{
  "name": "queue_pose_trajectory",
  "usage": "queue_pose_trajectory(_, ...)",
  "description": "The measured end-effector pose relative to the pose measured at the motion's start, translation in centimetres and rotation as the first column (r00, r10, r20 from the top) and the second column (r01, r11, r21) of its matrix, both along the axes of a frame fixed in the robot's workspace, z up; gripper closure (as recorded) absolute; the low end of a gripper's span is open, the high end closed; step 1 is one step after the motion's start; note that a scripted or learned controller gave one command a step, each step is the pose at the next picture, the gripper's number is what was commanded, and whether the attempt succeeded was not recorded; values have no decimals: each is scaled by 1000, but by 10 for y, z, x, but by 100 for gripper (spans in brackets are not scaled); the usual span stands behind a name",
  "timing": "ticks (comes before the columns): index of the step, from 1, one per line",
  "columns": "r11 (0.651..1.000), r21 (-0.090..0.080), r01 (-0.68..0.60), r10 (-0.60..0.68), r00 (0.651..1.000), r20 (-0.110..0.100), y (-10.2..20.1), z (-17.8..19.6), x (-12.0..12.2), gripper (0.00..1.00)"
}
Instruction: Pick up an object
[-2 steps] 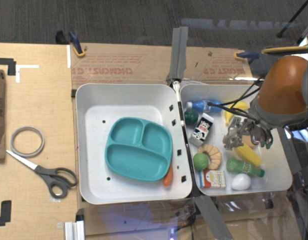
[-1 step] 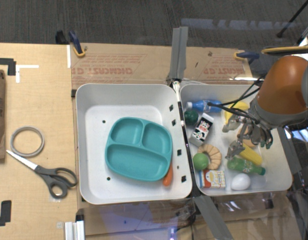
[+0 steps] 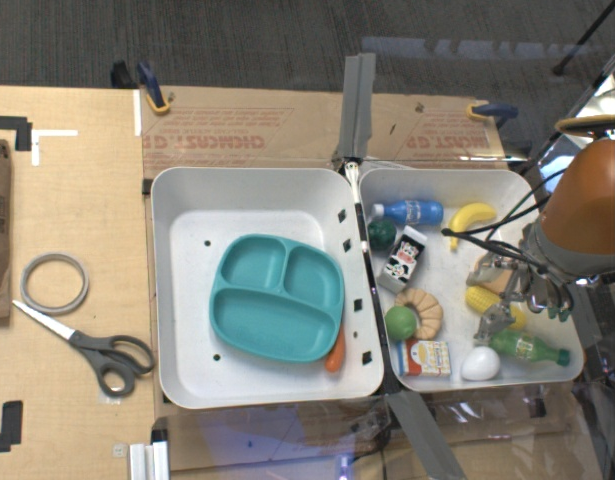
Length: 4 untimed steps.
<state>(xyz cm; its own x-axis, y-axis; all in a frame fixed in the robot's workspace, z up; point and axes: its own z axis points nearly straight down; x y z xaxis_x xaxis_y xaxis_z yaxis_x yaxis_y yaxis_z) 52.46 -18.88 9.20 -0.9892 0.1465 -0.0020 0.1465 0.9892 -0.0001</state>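
My gripper (image 3: 504, 298) hangs low over the right side of the right bin (image 3: 442, 178), under the orange-banded wrist (image 3: 587, 203). It sits directly above a yellow corn-like piece (image 3: 482, 299), which it partly hides. Close by are a green bottle (image 3: 528, 348), a white egg (image 3: 479, 364) and a banana (image 3: 473, 216). Whether anything is held cannot be made out.
The right bin also holds a blue bottle (image 3: 409, 211), a dark green ball (image 3: 382, 234), a black-and-white carton (image 3: 402, 259), a tan ring (image 3: 425, 311), a green apple (image 3: 400, 322) and a small box (image 3: 427, 358). The left bin (image 3: 187, 208) carries a teal divided plate (image 3: 279, 298) and a carrot (image 3: 335, 351). Scissors (image 3: 97, 348) and a tape roll (image 3: 54, 282) lie on the bench at left.
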Motion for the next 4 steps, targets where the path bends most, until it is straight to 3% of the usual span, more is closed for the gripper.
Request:
queue_pose_trajectory(2,996,-3,89,-89,996,22,36,5,-20,0)
queue_pose_trajectory(3,996,-3,87,-87,996,16,37,13,-21,100)
queue_pose_trajectory(4,902,-1,-433,433,901,3,8,87,-12,100)
